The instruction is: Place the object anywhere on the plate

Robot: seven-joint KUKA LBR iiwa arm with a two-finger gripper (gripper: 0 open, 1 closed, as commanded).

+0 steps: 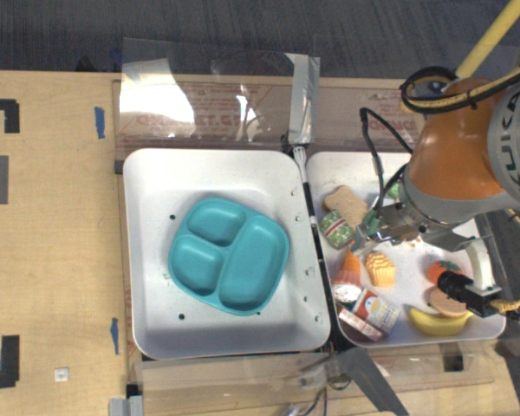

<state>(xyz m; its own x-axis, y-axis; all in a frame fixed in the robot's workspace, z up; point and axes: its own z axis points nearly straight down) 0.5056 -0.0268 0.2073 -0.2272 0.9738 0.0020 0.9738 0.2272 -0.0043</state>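
Note:
A teal plate (pixel 230 254) with three compartments lies in the middle of the left white bin (pixel 147 180), and nothing rests on it. My gripper (pixel 377 226) hangs low over the right bin (pixel 485 329), just right of a green can (pixel 336 230) and a tan bread-like piece (pixel 347 202). Directly below the gripper lies a yellow-orange block (pixel 381 269), with an orange carrot-like piece (pixel 351 269) beside it. The wrist hides the bin floor behind the gripper.
At the right bin's front lie a red-and-white can (pixel 368 310), a yellow banana (pixel 438 321), a brownish round piece (pixel 445 301) and a red-orange piece (pixel 438 272). A ridge (pixel 310 232) divides the two bins.

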